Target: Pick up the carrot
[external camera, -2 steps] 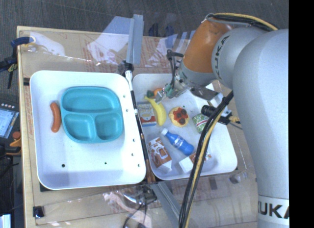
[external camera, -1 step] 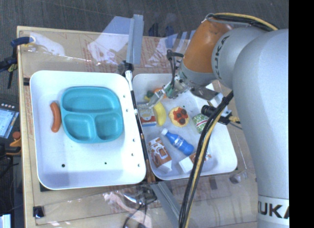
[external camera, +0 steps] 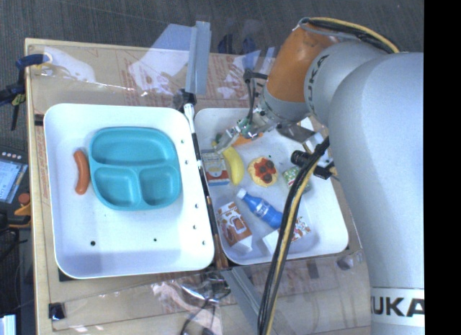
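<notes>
The gripper [external camera: 241,133] sits low in the upper part of the right bin [external camera: 328,215], and a bit of orange — the carrot [external camera: 245,138] — shows right at its fingertips; whether the fingers are apart or closed I cannot tell. Just below lie a banana [external camera: 233,165], a small pizza [external camera: 263,171] and a blue bottle [external camera: 262,210]. The left bin [external camera: 65,240] holds a teal tray [external camera: 135,166] and a sausage [external camera: 81,171].

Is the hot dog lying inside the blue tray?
No. The hot dog lies on the left bin's floor, beside the blue tray.
</notes>
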`<state>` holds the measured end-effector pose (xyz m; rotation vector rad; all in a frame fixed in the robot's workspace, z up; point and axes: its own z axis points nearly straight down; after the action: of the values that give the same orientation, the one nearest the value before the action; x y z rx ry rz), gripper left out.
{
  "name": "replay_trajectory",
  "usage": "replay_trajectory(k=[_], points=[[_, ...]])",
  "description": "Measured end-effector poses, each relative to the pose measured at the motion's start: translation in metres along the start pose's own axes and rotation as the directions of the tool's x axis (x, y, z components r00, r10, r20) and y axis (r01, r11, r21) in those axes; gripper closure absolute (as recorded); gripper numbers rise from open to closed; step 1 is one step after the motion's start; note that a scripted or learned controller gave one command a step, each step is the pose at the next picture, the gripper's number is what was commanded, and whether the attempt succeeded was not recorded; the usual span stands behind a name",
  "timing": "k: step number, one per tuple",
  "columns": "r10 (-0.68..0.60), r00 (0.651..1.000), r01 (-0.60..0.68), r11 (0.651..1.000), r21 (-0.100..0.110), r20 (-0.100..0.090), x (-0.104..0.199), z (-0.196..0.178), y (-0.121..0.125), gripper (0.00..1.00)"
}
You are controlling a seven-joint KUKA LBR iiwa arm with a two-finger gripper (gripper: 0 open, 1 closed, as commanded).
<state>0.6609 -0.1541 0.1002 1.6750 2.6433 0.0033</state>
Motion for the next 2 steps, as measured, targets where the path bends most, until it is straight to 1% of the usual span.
replay_trajectory(k=[1,2], points=[[-0.006,1.0,0.006,1.0,-0.006,0.007,-0.001,-0.0123,0.0026,1.0],[-0.007,1.0,0.007,1.0,-0.006,0.007,-0.0008,-0.0123,0.0026,0.0]])
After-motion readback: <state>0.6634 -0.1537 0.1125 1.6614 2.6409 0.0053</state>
